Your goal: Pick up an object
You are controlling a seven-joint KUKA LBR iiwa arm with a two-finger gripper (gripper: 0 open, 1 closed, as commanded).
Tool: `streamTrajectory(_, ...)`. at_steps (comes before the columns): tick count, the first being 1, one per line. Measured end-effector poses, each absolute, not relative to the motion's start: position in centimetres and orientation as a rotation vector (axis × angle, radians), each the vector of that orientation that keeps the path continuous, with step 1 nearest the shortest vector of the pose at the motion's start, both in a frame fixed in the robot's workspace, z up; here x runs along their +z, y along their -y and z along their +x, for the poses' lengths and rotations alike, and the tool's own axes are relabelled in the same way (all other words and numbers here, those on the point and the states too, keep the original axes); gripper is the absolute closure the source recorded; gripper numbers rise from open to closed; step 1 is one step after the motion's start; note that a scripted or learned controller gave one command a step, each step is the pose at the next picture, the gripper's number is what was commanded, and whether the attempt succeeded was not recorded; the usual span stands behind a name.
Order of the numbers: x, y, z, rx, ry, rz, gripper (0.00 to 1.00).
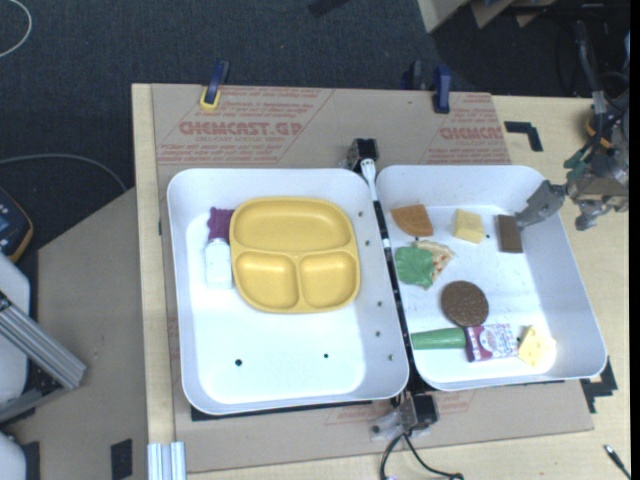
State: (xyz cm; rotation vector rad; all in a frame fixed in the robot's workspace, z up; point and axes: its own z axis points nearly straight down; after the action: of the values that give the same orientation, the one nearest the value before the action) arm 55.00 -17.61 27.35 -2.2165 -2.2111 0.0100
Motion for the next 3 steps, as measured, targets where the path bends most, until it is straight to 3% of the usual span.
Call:
streamTrajectory(1, 27.9, 17.6, 55.2, 0.0, 2.221, -2.221, 0.0)
streamTrajectory(3, 19.3, 16.8, 54.7, 0.004, 2.217, -2.217, 0.0)
